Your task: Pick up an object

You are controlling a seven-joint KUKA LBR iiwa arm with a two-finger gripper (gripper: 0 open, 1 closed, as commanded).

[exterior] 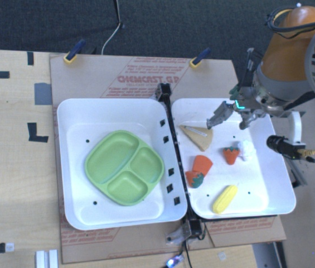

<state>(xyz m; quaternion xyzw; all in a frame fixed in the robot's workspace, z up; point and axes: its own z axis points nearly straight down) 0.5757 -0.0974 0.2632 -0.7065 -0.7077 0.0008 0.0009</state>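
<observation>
The fingers (231, 116) hang spread and empty above the right bin's (277, 166) far edge, just beyond a tan wedge (198, 136). Open floor surrounds four toys there: wedge, two orange-red pieces (199, 168) (231, 154), apparently a carrot and a strawberry, and one yellow corn (224, 198). The left bin (68, 149) holds one green divided plate (125, 167).

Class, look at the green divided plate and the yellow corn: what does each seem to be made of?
Green divided plate: probably moulded plastic, smooth and matte, given its even colour and rounded compartment ridges.
Yellow corn: likely toy plastic or rubber, judging by its uniform bright yellow; surface detail is too small to tell.
</observation>
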